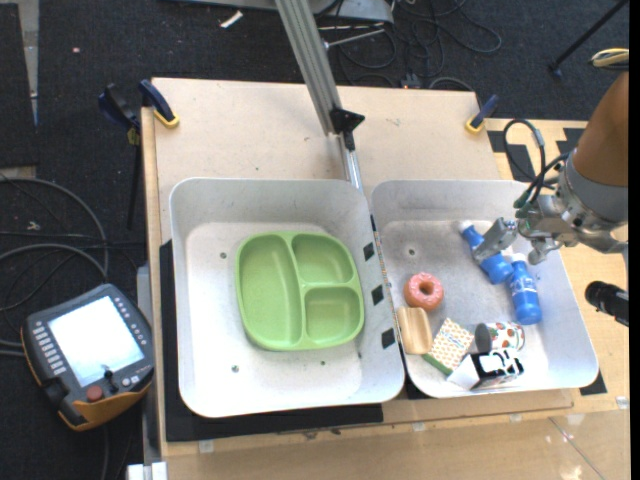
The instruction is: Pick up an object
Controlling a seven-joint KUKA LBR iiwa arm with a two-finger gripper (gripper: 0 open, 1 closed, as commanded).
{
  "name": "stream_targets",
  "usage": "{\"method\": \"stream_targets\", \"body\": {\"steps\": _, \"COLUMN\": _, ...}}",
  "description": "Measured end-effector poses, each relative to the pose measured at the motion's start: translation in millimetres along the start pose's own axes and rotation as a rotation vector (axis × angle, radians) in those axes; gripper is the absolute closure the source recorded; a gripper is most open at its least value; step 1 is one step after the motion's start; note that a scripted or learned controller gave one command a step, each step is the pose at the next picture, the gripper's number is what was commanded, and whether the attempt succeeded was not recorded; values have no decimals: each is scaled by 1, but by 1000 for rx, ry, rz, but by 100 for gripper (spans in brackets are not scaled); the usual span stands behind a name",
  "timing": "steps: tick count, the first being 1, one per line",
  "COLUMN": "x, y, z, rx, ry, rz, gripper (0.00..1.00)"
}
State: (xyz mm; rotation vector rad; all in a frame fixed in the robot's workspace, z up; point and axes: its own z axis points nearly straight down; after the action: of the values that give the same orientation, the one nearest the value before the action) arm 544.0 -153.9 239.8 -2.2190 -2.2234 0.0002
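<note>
The right bin (400,230) holds several small objects. A blue bottle (525,296) lies near its right wall, with another blue piece (493,265) just up-left of it. A pink ring donut (425,290) sits at mid-left. Below it are a tan wooden block (413,330), a patterned card (450,343) and a black-and-white mug (497,351) near the front wall. My gripper (523,236) hangs at the bin's right side, just above the blue pieces. The view does not show anything held in it.
The left bin (200,218) holds a green divided plate (300,290). A metal pole (312,53) slants down to the gap between the bins. A teach pendant (88,353) lies off the bench at left. Orange clamps (160,108) mark the back corners.
</note>
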Motion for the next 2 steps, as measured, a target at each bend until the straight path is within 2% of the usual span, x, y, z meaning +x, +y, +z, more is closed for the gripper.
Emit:
{"method": "stream_targets", "body": {"steps": 1, "x": 0, "y": 0, "z": 0, "rx": 0, "ry": 0, "rz": 1, "gripper": 0}}
{"method": "stream_targets", "body": {"steps": 2, "x": -7, "y": -5, "z": 47, "rx": 5, "ry": 0, "rz": 3, "gripper": 0}}
